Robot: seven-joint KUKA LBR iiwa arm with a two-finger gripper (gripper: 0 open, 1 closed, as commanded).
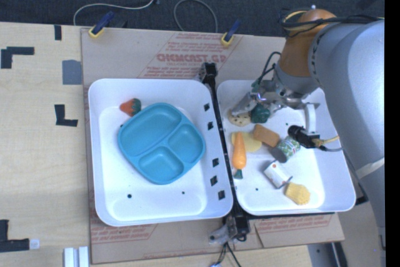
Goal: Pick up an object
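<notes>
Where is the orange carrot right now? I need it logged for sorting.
The orange carrot lies in the right bin, along its left wall by the divider, just left of a pale yellow piece.

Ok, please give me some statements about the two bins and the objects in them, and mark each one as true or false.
1. The blue divided plate lies in the left bin. True.
2. The carrot lies on the blue divided plate. False: it lies in the right bin, near the wall next to the left bin.
3. The gripper is over the right bin, near its far end. True.
4. The small red-orange and green toy sits in the right bin. False: it is in the left bin, at the plate's far left edge.
5. The yellow toy lies in the right bin's near part. True.
</notes>
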